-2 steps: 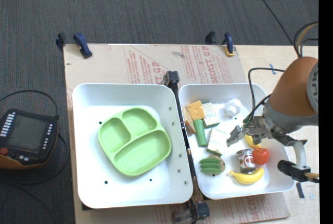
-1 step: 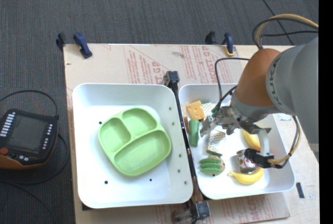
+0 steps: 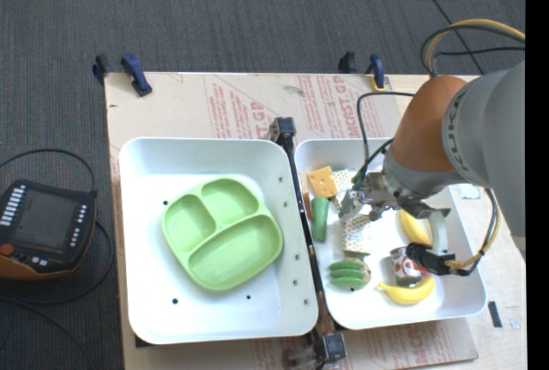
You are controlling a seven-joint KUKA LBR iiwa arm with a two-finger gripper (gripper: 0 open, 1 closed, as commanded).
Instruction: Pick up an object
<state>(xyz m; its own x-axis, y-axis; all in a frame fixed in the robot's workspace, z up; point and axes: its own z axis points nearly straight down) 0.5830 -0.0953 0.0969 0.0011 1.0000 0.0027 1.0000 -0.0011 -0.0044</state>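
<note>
A small patterned white waffle-like piece (image 3: 354,228) lay in the right white bin (image 3: 467,295), just below the gripper (image 3: 358,203), whose jaw opening could not be told. Nothing looked lifted; the grasp and raise remained.

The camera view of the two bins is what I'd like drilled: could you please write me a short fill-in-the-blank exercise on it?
1. The green divided plate lies in the ____ bin of the view.
2. The divided plate has ____ compartments.
3. The banana near the right bin's front edge is ____ in colour.
4. The gripper hangs over the ____ bin of the view.

Missing words: left; three; yellow; right
</note>
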